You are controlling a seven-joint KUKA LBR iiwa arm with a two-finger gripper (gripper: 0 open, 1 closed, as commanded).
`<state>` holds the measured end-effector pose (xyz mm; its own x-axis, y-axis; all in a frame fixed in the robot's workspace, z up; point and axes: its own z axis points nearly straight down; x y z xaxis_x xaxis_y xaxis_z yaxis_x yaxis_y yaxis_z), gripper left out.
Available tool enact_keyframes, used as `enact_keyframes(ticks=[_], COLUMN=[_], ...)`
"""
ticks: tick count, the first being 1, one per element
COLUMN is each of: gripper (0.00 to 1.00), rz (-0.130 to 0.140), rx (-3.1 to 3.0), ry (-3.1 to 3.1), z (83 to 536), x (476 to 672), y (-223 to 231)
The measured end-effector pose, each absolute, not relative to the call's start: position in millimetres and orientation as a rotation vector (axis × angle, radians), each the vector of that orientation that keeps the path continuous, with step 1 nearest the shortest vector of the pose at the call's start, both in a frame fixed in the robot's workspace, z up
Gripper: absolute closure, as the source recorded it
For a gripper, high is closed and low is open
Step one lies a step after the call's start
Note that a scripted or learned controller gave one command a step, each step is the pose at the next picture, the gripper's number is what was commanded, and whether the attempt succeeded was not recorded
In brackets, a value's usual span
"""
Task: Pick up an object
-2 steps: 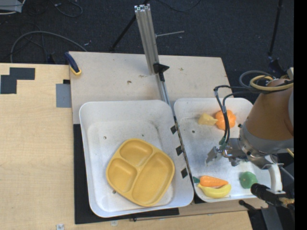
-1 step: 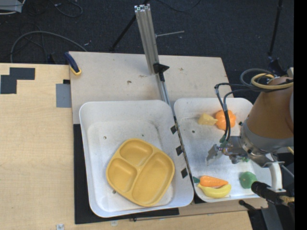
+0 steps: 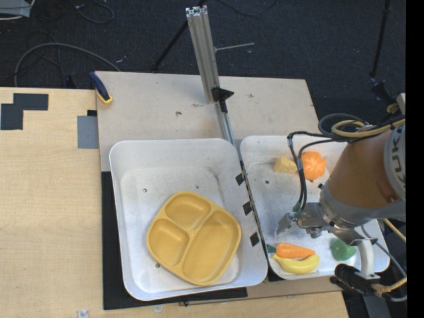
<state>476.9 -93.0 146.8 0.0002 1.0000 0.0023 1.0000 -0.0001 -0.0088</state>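
The grey arm with its orange band [image 3: 361,171] leans in over the right-hand shallow white bin [image 3: 260,177]; its two-finger gripper [image 3: 291,222] hangs low over the bin floor, and whether it is open or holding anything I cannot tell from here; just below it lie a small orange carrot [image 3: 295,250] resting on a yellow banana [image 3: 298,264], with a green piece [image 3: 342,249] beside them; further back sit an orange round fruit [image 3: 313,165] and a pale yellow lump [image 3: 285,165]; the left white bin [image 3: 132,177] holds a yellow three-compartment plastic plate [image 3: 193,236].
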Motion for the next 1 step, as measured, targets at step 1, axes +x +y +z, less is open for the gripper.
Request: enact_keyframes(ticks=[1], gripper=[0.0], rz=[0.0], rx=[-2.221], ry=[-2.218], z=[96.7], x=[477.4], y=[-93.0])
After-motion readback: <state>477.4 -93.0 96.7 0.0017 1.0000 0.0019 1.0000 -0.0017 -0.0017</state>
